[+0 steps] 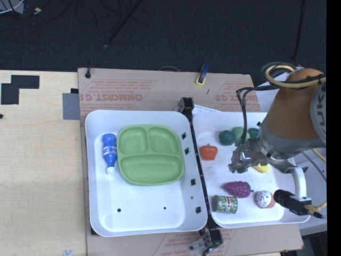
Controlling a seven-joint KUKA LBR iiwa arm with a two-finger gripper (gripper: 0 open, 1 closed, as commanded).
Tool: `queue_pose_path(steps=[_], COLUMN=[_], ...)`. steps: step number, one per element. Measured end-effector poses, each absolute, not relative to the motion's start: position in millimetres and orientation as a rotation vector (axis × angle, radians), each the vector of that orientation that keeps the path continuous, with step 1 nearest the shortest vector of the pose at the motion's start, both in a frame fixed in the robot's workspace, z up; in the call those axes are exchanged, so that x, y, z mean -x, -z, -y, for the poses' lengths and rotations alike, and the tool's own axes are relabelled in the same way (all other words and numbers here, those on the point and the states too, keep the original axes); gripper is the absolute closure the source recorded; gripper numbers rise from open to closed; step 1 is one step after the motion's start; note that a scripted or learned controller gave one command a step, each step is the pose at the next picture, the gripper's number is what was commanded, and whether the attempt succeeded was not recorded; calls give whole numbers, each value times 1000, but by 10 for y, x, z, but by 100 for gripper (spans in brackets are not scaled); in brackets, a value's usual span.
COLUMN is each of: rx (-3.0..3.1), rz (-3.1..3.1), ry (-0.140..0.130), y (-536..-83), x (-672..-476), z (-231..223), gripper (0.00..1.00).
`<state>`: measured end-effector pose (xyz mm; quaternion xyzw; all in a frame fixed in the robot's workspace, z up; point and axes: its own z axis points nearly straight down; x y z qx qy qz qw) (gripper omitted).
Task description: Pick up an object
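My gripper hangs low over the middle of the right bin, under the grey arm with its orange band. Around it lie an orange-red tomato-like fruit to its left, a green item up-left, a yellow item partly hidden just right of it, purple grapes below it, a green-labelled can at the near edge, and a white and red ball. Nothing shows between the fingers.
The left bin holds a green divided plate and a blue bottle beside it. A black divider runs between the bins. Brown cardboard lies beneath both bins.
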<state>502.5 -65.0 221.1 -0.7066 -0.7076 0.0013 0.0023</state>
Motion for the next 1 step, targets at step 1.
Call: queue_pose_path(steps=[1], rx=[2218], rz=[2223], ry=[-2], y=[-2371], x=[-5136], z=[714], gripper=[100])
